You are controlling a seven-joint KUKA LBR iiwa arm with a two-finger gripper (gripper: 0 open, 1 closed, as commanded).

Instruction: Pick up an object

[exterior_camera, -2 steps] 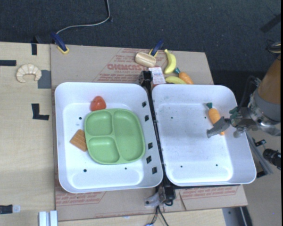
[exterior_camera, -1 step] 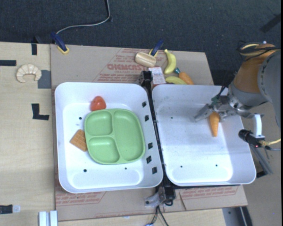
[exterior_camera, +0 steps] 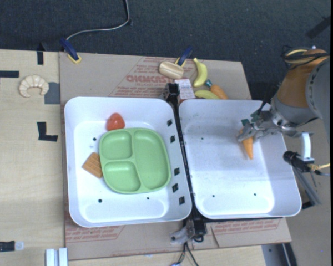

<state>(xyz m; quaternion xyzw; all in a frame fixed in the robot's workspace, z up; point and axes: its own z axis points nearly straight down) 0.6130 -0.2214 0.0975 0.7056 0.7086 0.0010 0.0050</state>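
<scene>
Right bin [exterior_camera: 233, 198]: white, shallow; orange carrot [exterior_camera: 248, 147] in upper right part, its upper end at the gripper tips, lower end pointing down toward the bin floor; whether lifted or resting on the floor, cannot tell.

Gripper [exterior_camera: 250, 132]: over upper right of right bin, reaching in from the right below grey arm [exterior_camera: 322, 96] with orange band [exterior_camera: 297, 85]; fingers close together about the top of the carrot, carrot seemingly pinched between them.

Left bin [exterior_camera: 80, 204]: white, shallow; green divided plate [exterior_camera: 135, 160] with three compartments near centre; red tomato-like item [exterior_camera: 115, 121] just above plate's upper left edge; tan cracker-like piece [exterior_camera: 92, 164] at plate's left edge, partly tucked under it.

Tabletop [exterior_camera: 22, 170]: light wood, black tape marks at left; croissant [exterior_camera: 34, 85] upper left, well apart from bins; cardboard sheet [exterior_camera: 127, 76] beneath both bins.

Behind bins, on cardboard: bread roll [exterior_camera: 171, 68], two bananas [exterior_camera: 200, 73], second orange carrot [exterior_camera: 217, 91], small printed box [exterior_camera: 183, 87], grouped close together just above the seam between bins

Cable [exterior_camera: 108, 29]: white, across dark floor at top
</scene>
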